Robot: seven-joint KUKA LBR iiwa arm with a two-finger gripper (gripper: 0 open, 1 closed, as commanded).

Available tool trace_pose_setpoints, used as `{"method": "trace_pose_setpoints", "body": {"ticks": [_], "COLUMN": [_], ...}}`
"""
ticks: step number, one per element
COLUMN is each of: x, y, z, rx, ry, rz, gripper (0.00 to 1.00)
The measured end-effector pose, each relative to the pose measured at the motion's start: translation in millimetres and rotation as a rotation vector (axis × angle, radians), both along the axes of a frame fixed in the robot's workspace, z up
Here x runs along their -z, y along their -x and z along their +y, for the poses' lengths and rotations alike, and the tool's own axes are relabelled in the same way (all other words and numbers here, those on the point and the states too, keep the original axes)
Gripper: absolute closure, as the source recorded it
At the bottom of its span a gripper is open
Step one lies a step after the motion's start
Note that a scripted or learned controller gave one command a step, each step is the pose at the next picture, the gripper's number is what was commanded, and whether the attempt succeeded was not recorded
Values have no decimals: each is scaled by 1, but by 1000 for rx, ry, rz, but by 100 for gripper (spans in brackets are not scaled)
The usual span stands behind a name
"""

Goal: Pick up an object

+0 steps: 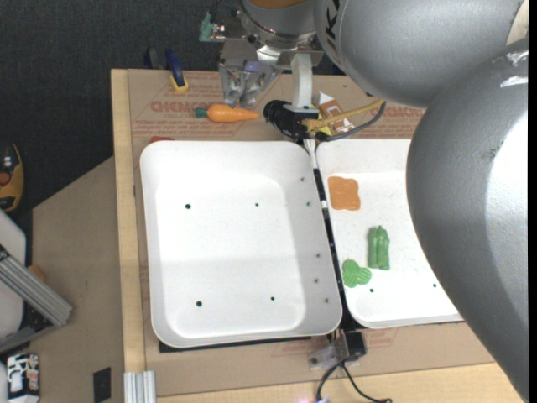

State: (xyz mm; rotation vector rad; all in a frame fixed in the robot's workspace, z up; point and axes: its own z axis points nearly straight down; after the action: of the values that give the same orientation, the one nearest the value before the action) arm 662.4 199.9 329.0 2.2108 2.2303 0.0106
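My gripper [239, 99] hangs high above the far edge of the left bin [149, 225], seen over the cardboard behind it. A small orange carrot [228, 114] with a green stub on its left end lies crosswise at the fingertips, and the fingers are shut on its middle. The carrot's tapered tip points right, toward the wall between the bins. The grey arm with its orange band reaches in from the upper right and hides part of the right bin [394, 317].
In the right bin lie a flat orange piece [343, 193], a green pepper-like piece [379, 248] and a small green leafy piece [356, 274]. A blue and yellow tool [176, 70] rests on the bench at the back left.
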Motion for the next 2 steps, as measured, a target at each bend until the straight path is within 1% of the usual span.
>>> {"method": "trace_pose_setpoints", "body": {"ticks": [1, 2], "x": [-117, -214], "y": [4, 70], "z": [27, 25], "rx": [4, 4], "ry": [-2, -2], "rz": [-9, -6], "gripper": [100, 100]}}
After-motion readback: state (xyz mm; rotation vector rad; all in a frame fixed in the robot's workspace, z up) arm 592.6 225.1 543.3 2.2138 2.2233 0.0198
